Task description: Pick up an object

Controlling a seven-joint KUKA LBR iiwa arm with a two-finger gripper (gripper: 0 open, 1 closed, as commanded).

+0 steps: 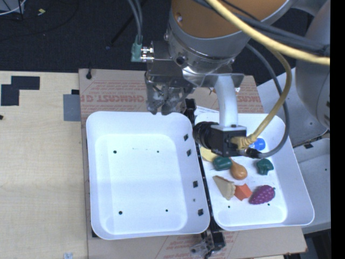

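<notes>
Camera view's got the metal two-finger gripper hanging over the far edge of the glossy left white plastic bin; can't tell its state. Right white bin holds small toy pieces: bumpy purple grape bunch, smooth orange pear shape, teal lump.

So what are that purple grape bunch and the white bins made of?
The purple grape bunch looks like moulded plastic or rubber: uniform colour, bumpy surface, dull sheen; which of the two, the picture leaves open. The white bins seem thin formed plastic: smooth, slightly glossy, with rounded corners and a rolled rim.
</notes>
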